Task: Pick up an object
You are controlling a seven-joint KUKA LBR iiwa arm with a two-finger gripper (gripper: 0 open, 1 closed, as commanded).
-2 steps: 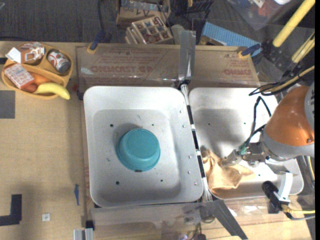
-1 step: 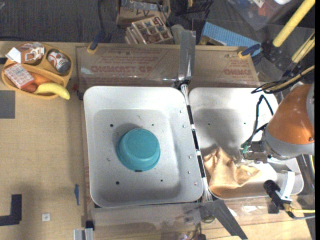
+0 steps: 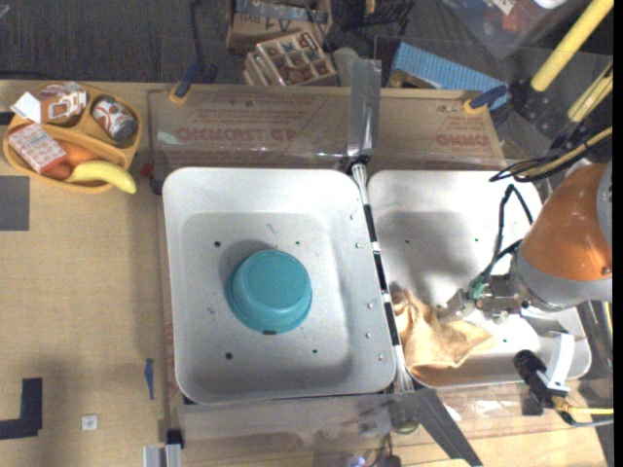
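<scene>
A grey robot arm with an orange band (image 3: 574,236) reaches in from the right and lowers its gripper (image 3: 458,305) to a crumpled tan cloth (image 3: 438,339) lying in the near left corner of the right bin (image 3: 428,197), hard against the divider between the two bins. The gripper sits at the cloth's upper edge, seemingly touching it, but the slanted view is too poor to tell whether it is spread, pressed together or pinching fabric. A teal bowl (image 3: 271,290) rests upside down, well apart, in the middle of the left bin (image 3: 195,202); on the bench beyond, a yellow dish (image 3: 39,168) holds a banana (image 3: 102,174) and other play food. The step in hand appears to be the grasp itself, and doing it well likely means pressing down into a raised fold rather than a flat patch, closing fully on the bunched fabric, then lifting straight up and slowly, clear of the bin wall, so the limp cloth does not slip free or snag.
</scene>
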